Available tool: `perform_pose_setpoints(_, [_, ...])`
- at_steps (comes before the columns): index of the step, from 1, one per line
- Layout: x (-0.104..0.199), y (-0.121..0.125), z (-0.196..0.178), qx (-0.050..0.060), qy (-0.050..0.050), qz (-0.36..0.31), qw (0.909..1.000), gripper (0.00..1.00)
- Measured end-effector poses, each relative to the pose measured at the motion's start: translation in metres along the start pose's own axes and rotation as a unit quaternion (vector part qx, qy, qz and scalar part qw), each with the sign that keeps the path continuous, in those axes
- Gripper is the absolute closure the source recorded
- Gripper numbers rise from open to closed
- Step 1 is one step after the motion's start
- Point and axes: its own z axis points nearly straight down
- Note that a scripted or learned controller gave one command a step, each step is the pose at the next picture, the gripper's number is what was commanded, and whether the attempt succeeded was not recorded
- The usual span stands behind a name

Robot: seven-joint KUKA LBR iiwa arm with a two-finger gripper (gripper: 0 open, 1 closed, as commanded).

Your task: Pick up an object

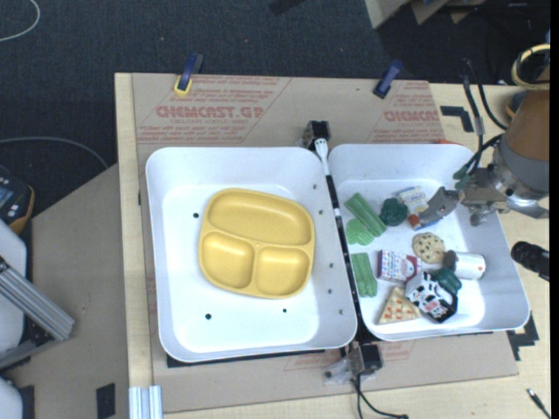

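The right bin (507,295) holds several small things: green pea pods (363,216), a dark green lump (394,210), a small printed packet (412,200), a cookie (428,246), a red-and-white wrapper (395,265), a pizza slice (398,307), a black-and-white cow toy (432,299) and a white cylinder (469,265). My gripper (456,214) hangs low over the bin's upper right part, just right of the packet and above the cookie. It is open, with bare bin floor between its fingers (437,209).
The left bin (170,234) carries a yellow divided plate (256,242). A black divider strip (335,225) runs between the bins. The arm comes in from the right over the right bin's far rim. A green stick (363,274) lies by the divider.
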Motion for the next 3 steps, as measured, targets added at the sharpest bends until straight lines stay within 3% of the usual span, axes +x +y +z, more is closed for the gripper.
perform_pose_setpoints(1, [0.000, 0.003, -0.008, -0.007, -0.001, -0.002, 1.0000, 0.00])
perform_pose_setpoints(3, [-0.003, -0.015, 0.090, -0.004, 0.000, -0.001, 1.0000, 0.00])
